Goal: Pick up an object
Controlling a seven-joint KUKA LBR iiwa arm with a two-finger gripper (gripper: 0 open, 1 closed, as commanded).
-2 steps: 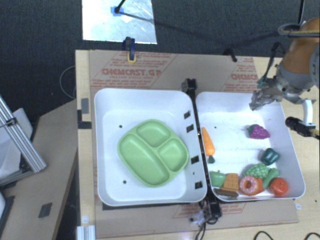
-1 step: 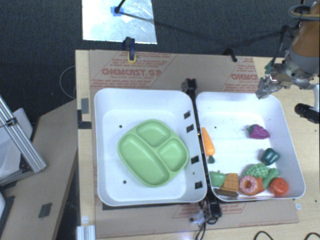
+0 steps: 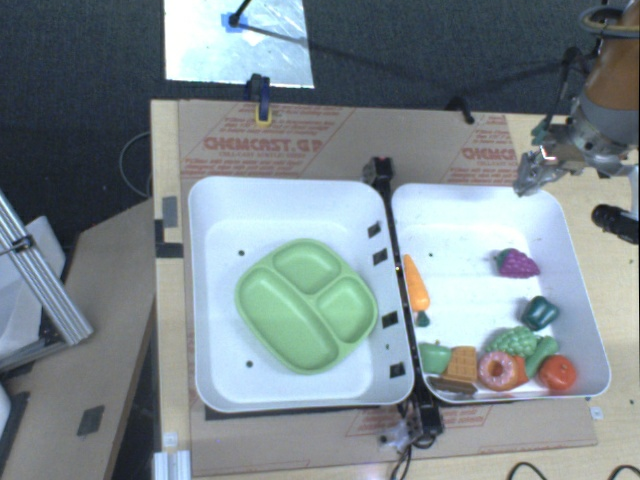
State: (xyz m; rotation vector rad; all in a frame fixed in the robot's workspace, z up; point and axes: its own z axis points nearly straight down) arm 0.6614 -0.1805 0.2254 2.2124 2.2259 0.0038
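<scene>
Light is even and fairly bright, falling from above; the two white bins (image 3: 300, 193) come near to washing out, their inner walls almost without detail; a shiny sheet (image 3: 240, 33) at the top throws pale, mottled glare; shadows under the toy food (image 3: 500, 358) are short and soft; the dark floor (image 3: 70, 68) stays murky; the whole picture is slightly soft and grainy, and the arm (image 3: 605, 88) at upper right is blurred.

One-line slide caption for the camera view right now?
Gripper hovers over the right bin's far corner, toy foods clustered at its near end; green tray in the left bin.
</scene>
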